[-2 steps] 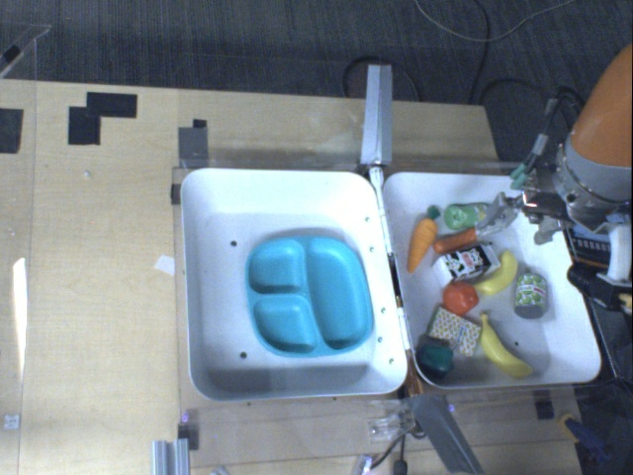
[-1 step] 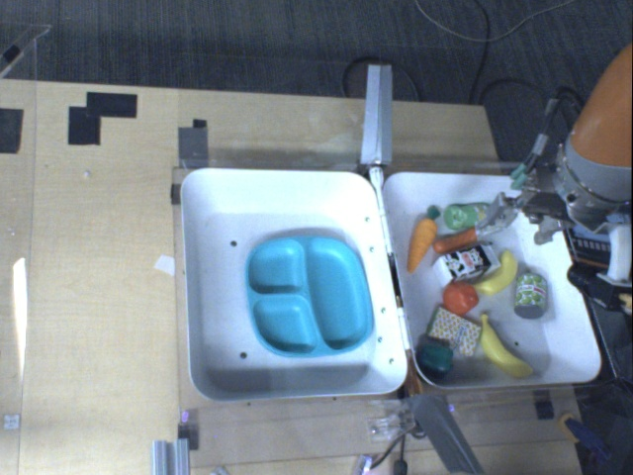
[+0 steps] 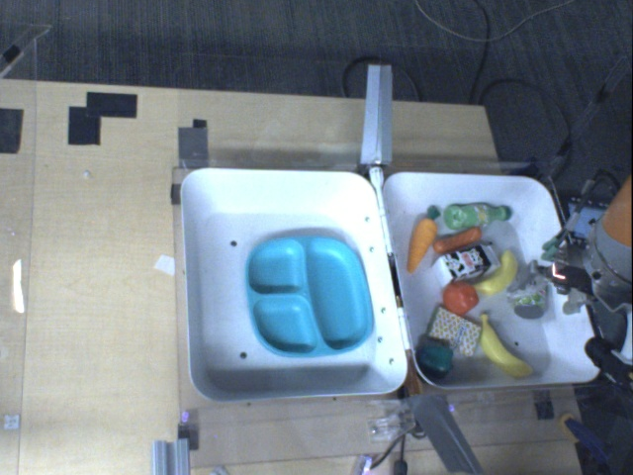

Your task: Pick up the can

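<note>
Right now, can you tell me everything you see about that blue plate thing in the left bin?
The blue tray is a rounded, shiny plate that looks like plastic, bright turquoise. It has three compartments: two smaller ones on its left side, stacked one above the other, and one long one on its right. It lies flat, turned a little askew, near the middle of the left white bin. Nothing sits in its compartments, and it touches only the bin floor.

White bins (image 3: 208, 216) sit on a pale wood worktop (image 3: 89, 265). The divided tray (image 3: 309, 295) is bright blue. Carrot (image 3: 421, 243) orange, bottle (image 3: 475, 213) green, bananas (image 3: 504, 349) yellow, tomato (image 3: 460, 297) red, box (image 3: 455, 331) checkered yellow-brown, can (image 3: 435, 356) dark teal.
</note>
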